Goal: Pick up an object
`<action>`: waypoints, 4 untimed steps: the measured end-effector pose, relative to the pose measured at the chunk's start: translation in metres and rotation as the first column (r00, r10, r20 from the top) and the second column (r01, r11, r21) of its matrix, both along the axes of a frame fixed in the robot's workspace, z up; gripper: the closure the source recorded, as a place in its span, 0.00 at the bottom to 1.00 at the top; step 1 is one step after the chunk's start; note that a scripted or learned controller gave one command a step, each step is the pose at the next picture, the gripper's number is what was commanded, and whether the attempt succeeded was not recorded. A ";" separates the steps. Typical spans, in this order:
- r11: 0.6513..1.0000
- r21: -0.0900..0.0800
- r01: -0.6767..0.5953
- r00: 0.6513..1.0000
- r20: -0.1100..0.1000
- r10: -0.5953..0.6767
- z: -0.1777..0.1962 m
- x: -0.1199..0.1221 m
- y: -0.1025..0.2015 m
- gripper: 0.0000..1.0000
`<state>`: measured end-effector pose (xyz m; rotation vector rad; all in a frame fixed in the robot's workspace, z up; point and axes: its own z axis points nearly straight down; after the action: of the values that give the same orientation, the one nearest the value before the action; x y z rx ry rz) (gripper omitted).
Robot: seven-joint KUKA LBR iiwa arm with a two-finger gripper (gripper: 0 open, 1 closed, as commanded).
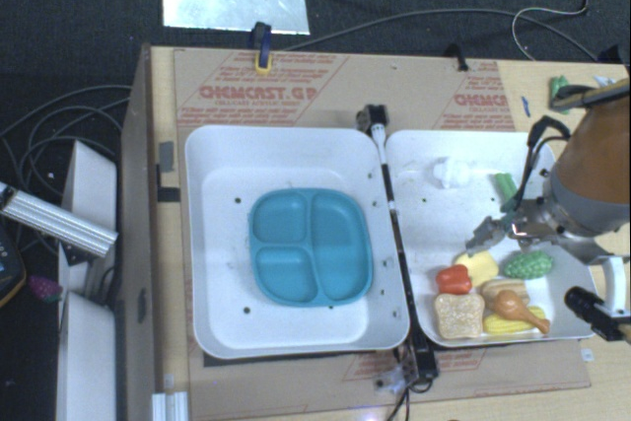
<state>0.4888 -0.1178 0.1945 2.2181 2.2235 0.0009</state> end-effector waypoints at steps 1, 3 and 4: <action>1.000 0.001 0.001 1.000 -0.003 -0.001 -0.086 0.009 0.015 0.00; 1.000 0.000 0.000 1.000 0.002 0.000 -0.075 0.011 0.015 0.00; 1.000 0.001 0.002 1.000 -0.001 -0.002 -0.086 -0.002 0.027 0.00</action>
<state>0.4866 -0.0906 0.1082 2.2211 2.2223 0.0008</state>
